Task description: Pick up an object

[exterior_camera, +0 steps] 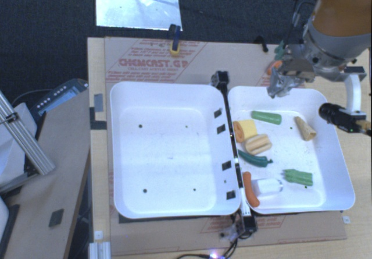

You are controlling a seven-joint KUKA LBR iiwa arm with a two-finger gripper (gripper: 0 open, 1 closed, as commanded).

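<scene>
My end effector (280, 87) hangs above the shallow white plastic right bin's (336, 153) far rim, grasping nothing I can see; I cannot tell its state. The smooth green cylinder (266, 117) lies just below it.

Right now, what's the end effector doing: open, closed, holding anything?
End effector: above the right bin's back edge; open or closed cannot be told.

Single fixed camera above bench (174, 54), slanting down on both bins (168, 153).
</scene>
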